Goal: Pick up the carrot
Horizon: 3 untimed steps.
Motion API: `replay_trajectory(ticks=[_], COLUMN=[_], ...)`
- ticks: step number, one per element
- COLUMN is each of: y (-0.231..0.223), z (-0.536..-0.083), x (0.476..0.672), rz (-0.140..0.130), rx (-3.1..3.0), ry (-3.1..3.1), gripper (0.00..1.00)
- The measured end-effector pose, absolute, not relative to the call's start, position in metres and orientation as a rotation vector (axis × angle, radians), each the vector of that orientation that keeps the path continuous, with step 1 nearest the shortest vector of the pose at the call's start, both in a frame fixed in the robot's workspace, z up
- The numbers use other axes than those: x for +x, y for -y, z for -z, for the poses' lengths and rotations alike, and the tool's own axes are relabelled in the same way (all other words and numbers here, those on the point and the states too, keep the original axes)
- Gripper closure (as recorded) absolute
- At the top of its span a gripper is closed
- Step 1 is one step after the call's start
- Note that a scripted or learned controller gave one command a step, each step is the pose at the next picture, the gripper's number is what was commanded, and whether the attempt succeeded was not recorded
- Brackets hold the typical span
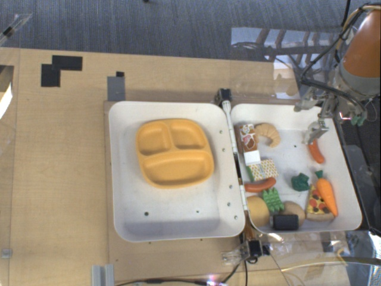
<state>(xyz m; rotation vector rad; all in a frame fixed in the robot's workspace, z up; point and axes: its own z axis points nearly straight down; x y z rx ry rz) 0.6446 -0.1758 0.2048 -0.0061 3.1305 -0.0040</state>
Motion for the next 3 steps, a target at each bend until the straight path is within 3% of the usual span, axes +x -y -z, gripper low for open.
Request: replay_trajectory(ticks=[1,2,3], y=[0.208,0.205,0.204], z=[-0.129,-0.090,-0.104], x=[0.582,0.568,0.572], rz=[0.001,0.007,0.012], rx=[-0.011,-0.232,-0.243], ry=[-3.142,-3.116,-3.106], gripper=[0.00,0.00,1.00])
